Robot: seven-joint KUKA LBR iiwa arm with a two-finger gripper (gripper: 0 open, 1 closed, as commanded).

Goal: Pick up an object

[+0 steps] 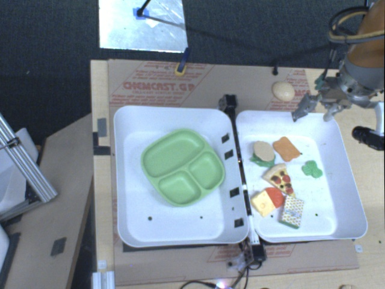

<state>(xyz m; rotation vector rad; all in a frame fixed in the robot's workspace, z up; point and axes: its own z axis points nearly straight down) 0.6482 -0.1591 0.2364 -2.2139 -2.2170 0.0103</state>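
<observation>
The right bin [337, 179] holds several toy food pieces: a sandwich [263, 152], an orange toast slice [286, 149], a green leafy piece [311, 170], a pizza slice [279, 178], a red and yellow wedge [267, 200] and a patterned cracker [293, 212]. My gripper [314, 111] hangs at the bin's far rim, above and behind the food. Its two dark fingers [300, 109] are spread apart with nothing between them.
The left bin [129, 161] carries a green divided plate [182, 166]. A beige egg-shaped object [283, 91] lies on the cardboard behind the right bin. A foil sheet [144, 18] lies at the back, and a black cable runs across the dark floor.
</observation>
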